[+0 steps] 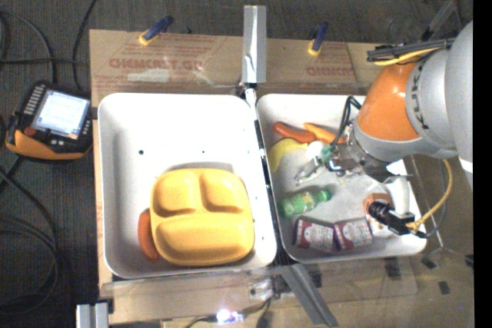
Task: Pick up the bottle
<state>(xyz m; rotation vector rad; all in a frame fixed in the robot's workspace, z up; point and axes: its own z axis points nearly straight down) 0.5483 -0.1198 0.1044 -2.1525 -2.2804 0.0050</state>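
Green bottle lies on its side in the right bin, toward the near left of the bin, its length running left to right. The pincer hangs just to the far side of it, over the middle of the bin. From this slant I cannot tell how far open it is or whether it has hold of anything.

Clutter is the main risk. A rounded yellow object sits just beyond the bottle against the left wall, and two orange carrots lie farther back. The pincer looks closer to that group than to the bottle, so a straight descent could close on the yellow object or on nothing.

Two dark food packets lie just on the near side of the bottle. If the pincer comes in too near, it may press onto a packet or drag one up along with the target.

Being round and on its side, the bottle would probably roll if struck off-centre, most likely toward the left wall or against the packets. A grip along its length rather than across it would likely slip off.

The left bin, with its yellow divided tray, is well apart and should not interfere.
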